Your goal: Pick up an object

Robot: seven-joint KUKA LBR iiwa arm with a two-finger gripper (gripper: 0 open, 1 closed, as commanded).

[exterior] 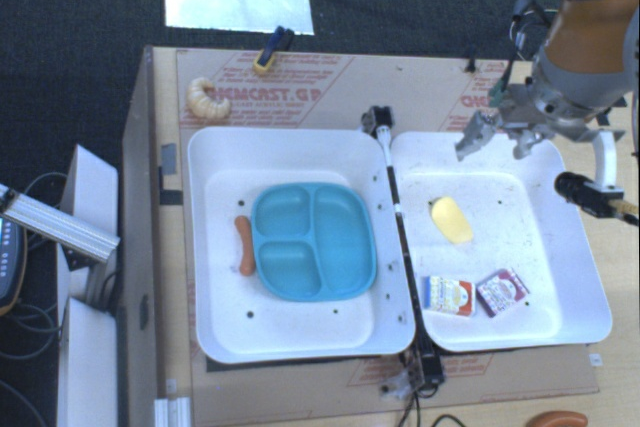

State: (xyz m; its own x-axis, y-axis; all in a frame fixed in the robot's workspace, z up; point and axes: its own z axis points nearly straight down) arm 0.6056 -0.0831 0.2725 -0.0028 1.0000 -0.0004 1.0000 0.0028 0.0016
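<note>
Down front in the right bin (pixel 585 290) sit two small snack packets (pixel 447 295) (pixel 502 292), yellow block (pixel 451 220) just above them. End effector (pixel 498 137) hangs over that bin's back edge, fingers spread, gripping nothing.

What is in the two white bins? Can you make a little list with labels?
left bin: blue divided plate, sausage beside it
right bin: yellow block, two small packets
gripper: open, above right bin's far edge, holding nothing
</note>
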